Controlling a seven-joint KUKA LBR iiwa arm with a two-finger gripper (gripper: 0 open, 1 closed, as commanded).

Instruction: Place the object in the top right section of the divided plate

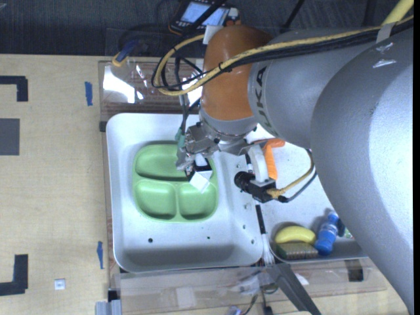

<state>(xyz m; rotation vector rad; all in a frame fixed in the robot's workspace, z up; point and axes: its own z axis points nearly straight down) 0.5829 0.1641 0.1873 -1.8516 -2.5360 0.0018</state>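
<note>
Big grey arm [341,110] with an orange band, reaching in from the right over the left white bin [125,195]. Green divided plate [174,182] lying flat in that bin, with one long part at the top and two smaller parts below. Fingers [187,159] hanging low over the right end of the plate, close to the top right part. Can't tell if spread or pressed together, too small and dark to see. Small white thing [200,182] with a dark bit just under the fingers, at the plate's right edge; held or just lying there, hard to say. In the right bin, near the bottom, a yellow banana [294,233], a blue bottle [327,235] just beside it, and a brown thing [298,250] touching the banana. Pale wooden surface [52,176] to the left, with black marks
</note>
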